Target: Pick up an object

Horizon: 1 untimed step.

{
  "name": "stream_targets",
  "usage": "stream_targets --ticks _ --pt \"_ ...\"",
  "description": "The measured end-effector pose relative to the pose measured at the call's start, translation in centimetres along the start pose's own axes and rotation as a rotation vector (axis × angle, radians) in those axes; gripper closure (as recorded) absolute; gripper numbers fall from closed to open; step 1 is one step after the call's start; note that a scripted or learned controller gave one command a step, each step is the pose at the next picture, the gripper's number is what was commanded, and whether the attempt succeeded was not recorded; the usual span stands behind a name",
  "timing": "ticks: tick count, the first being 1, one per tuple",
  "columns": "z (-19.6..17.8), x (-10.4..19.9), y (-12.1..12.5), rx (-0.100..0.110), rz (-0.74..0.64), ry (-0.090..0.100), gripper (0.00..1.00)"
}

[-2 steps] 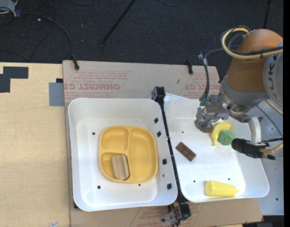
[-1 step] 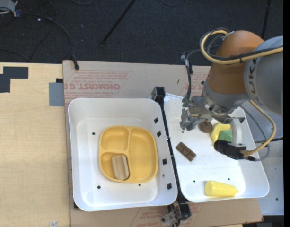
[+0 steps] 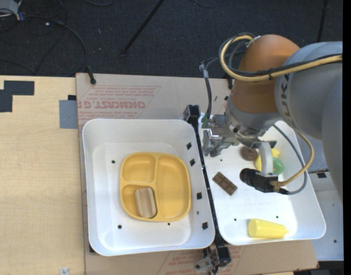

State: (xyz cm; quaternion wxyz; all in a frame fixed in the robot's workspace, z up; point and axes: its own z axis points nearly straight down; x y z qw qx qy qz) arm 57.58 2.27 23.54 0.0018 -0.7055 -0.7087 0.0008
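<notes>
Right bin [image 3: 244, 211]: claw [image 3: 212, 145] hangs just up-view of brown block [image 3: 225, 183]; open or closed, cannot tell; nothing seen gripped. Block lies flat, yellow cone [image 3: 267, 228] apart from it, down-view. Advice: centre over block, span its narrow side, descend straight.

Partly hidden beneath the arm [image 3: 267, 79]: a green-and-yellow thing [image 3: 275, 165], a small brown disc [image 3: 249, 153], the far wall of the right bin [image 3: 304, 208].

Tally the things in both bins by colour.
Yellow: 2, divided plate, wedge
Brown: 2, flat bar, round piece
Tan: 1, block on the plate
Yellow-green: 1, partly hidden thing
Total: 6
</notes>
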Motion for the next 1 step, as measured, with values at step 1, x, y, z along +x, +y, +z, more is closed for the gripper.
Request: stream_targets --ticks 1 --pt "-0.37 5.13 0.72 -0.001 -0.001 0.0 1.0"
